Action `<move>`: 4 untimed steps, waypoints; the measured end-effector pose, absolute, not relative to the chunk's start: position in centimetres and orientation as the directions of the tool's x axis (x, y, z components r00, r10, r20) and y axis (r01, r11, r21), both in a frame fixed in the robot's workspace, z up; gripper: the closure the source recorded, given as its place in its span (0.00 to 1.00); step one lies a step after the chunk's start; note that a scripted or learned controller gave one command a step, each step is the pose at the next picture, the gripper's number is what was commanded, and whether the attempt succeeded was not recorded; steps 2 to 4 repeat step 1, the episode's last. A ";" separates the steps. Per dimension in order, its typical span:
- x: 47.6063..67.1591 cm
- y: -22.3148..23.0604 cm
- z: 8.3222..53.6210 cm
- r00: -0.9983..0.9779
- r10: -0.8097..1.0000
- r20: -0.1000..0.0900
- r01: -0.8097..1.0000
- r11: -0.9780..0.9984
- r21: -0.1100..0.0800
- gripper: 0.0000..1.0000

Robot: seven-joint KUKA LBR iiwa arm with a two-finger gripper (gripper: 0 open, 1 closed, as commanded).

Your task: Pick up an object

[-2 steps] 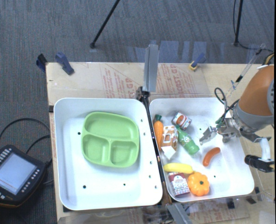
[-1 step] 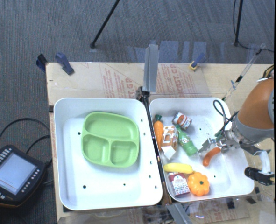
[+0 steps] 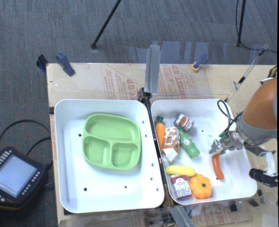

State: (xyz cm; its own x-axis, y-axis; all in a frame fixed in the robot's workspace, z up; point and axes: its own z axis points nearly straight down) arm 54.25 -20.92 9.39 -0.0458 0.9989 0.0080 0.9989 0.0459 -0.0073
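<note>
The right bin (image 3: 206, 113) holds several toy foods. An orange-red sausage (image 3: 217, 167) lies near its right side. My gripper (image 3: 219, 149) hangs just above the sausage's upper end, reaching in from the right, and nothing is visibly held in it. Along the bin's left side lie a carrot (image 3: 160, 132), a small carton (image 3: 170, 139), a green bottle (image 3: 189, 146) and a can (image 3: 184, 122). A yellow banana (image 3: 179, 170), a red box (image 3: 181, 186) and an orange pumpkin (image 3: 201, 186) sit at the front.
The left bin (image 3: 68, 178) holds a green divided plate (image 3: 113, 141). A grey upright post (image 3: 152, 72) stands behind the seam between the bins. Blue clamps (image 3: 63, 64) sit on the bench's back left edge.
</note>
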 end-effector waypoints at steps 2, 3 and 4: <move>54.2 -14.8 12.4 0.010 1.000 0.003 1.000 -0.010 -0.005 1.00; 54.2 -14.8 12.4 0.010 1.000 0.003 1.000 -0.010 -0.005 1.00; 54.2 -14.8 12.4 0.010 1.000 0.003 1.000 -0.010 -0.005 1.00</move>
